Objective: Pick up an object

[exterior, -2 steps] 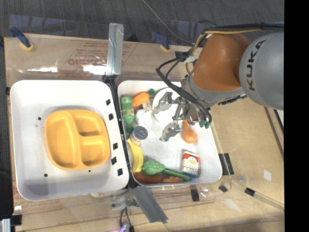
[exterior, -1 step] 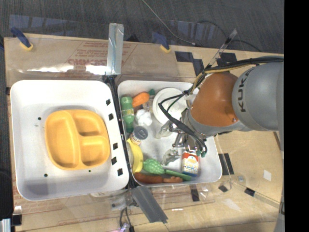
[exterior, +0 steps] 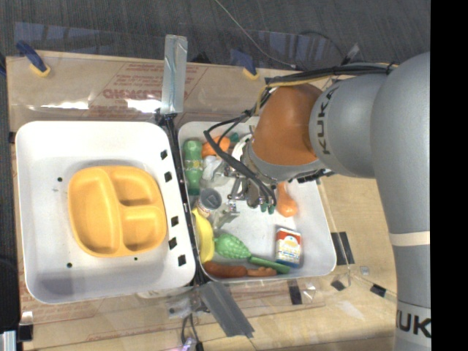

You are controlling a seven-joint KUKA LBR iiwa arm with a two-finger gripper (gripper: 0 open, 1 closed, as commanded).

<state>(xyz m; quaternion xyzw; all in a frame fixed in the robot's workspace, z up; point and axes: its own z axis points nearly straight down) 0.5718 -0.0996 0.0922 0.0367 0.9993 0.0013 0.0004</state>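
Where toys crowd the right bin (exterior: 319,229), metal gripper (exterior: 232,205) just above.

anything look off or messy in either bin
Nothing looks spilled or broken. The right bin is simply crowded: toy food lies jumbled along its left and near walls. In the left bin, the yellow tray sits slightly askew.

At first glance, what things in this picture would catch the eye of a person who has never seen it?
The big grey arm with its orange band comes first, reaching in from the right over the right bin. Next is the yellow divided tray, lying alone in the left bin. Then comes the clutter of small toy foods in the right bin, such as the green bumpy vegetable and a small carton.
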